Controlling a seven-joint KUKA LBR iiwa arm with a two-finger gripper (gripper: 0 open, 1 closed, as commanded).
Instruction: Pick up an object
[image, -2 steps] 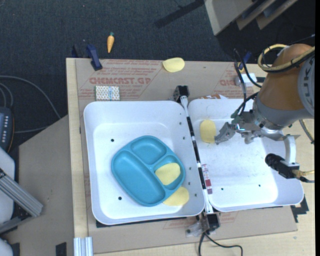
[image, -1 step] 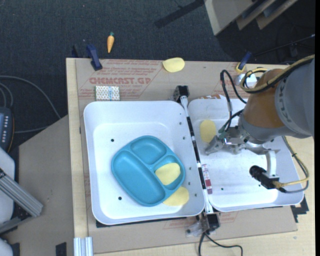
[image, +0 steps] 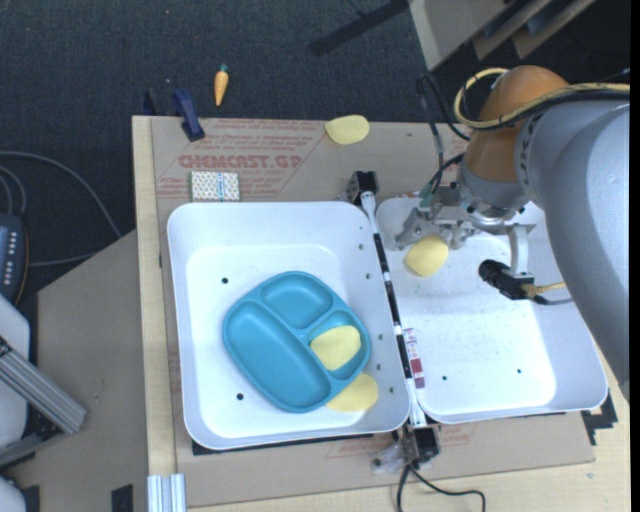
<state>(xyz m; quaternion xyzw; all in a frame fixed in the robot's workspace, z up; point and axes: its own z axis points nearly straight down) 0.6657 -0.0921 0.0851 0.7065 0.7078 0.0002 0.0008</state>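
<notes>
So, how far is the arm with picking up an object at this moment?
Done: the gripper has reached the right white bin and sits directly above a small yellow rounded object. In hand: nothing clearly; whether the fingers enclose the object cannot be judged. Left: a sure grasp and the lift. Other yellow pieces lie on and beside the blue divided plate.

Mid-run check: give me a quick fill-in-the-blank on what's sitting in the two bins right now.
1. The blue divided plate lies in the ____ bin.
2. The yellow piece on that plate sits in one of its ____ compartments.
3. Below the end effector, a yellow object is in the ____ bin.

Missing words: left; smaller; right
</notes>
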